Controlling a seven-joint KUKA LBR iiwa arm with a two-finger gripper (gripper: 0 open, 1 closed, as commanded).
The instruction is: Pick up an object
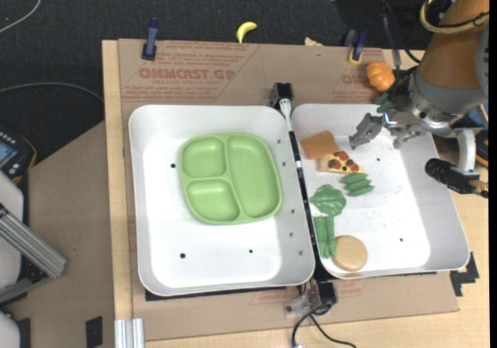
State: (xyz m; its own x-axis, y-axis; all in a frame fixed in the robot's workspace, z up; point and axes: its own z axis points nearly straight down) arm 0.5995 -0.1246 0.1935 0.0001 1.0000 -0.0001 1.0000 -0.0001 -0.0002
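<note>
The pincer hangs over the right bin, fingers spread and nothing between them. Nearest below-left lies the pizza slice beside a brown toast piece — both look like light, stiff, flat toy food, so I'd say pinch across an edge. They touch, so one may drag the other. Nearby sit green beans, a leafy green and a round bun. The left bin holds a green divided plate; an orange fruit rests on the desk.
</note>
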